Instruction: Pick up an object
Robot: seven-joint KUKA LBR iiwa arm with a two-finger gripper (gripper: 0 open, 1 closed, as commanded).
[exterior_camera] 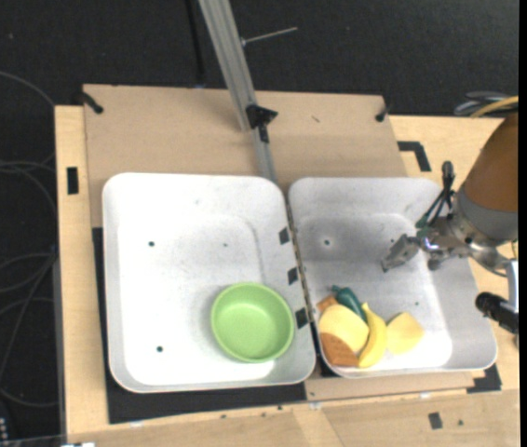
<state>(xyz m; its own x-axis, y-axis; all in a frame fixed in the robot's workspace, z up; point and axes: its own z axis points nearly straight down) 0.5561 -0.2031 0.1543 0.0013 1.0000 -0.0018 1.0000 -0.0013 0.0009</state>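
Now the left bin (152, 212) is holding a green bowl (252, 320) near its front right corner. The right bin (357, 212) is holding a cluster of yellow and orange toy foods (361, 331) with a dark green piece (347, 299) along its front wall. Above that bin's middle, the gripper (414, 250) is hovering with its fingers spread apart, gripping nothing, well clear of the cluster.

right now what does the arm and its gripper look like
The arm is grey with a broad orange band above the wrist. A dark cable runs along its side. The gripper is small, metallic grey, with thin dark fingers.
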